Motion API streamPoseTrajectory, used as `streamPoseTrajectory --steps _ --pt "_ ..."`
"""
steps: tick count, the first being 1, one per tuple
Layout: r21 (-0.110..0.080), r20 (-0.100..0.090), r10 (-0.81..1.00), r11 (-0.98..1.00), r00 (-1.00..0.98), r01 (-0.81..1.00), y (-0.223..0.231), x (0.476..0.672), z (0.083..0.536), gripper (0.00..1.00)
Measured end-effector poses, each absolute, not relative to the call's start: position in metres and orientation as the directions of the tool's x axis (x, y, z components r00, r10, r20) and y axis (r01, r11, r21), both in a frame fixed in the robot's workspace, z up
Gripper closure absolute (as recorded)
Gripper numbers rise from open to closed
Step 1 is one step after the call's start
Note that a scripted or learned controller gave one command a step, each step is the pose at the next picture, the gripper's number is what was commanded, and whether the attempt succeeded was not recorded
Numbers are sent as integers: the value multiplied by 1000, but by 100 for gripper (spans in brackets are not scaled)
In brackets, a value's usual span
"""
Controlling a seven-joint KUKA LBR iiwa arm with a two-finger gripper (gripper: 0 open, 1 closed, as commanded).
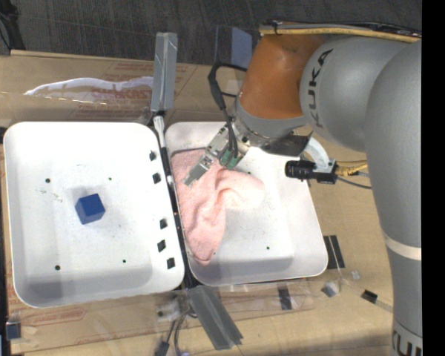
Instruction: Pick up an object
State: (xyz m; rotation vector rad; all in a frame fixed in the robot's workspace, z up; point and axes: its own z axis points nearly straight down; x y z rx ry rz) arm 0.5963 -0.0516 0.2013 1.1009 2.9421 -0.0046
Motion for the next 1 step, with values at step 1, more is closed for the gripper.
streamPoseTrajectory --steps 1 --pt "-1 0 818 575 -575 818 -108 652 158 0"
